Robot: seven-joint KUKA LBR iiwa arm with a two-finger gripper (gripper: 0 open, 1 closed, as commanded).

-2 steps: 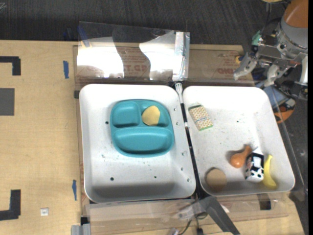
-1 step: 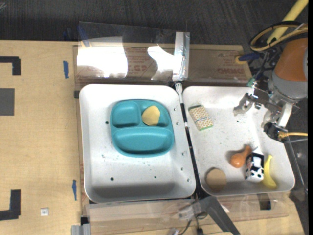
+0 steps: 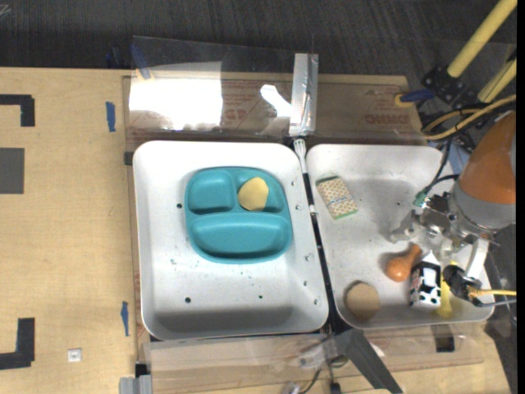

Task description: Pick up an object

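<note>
Inside the teal tray point(image 3: 238, 238) rests a yellow ball point(image 3: 253, 193).

left bin point(image 3: 156, 286) — teal divided tray point(image 3: 238, 232) | bench point(image 3: 61, 220) — blue tape marks point(image 3: 110, 116)

Left of the pincer point(image 3: 439, 249), both bins point(image 3: 156, 220) look like smooth white plastic with a dull sheen. The teal divided tray point(image 3: 238, 236) far to its left is matt plastic. The surface point(image 3: 57, 245) reads as pale, flat wood or board. Just below-left of the pincer, the orange pear-shaped object point(image 3: 399, 266) looks glossy, probably plastic. The pincer itself appears bare metal.
</note>
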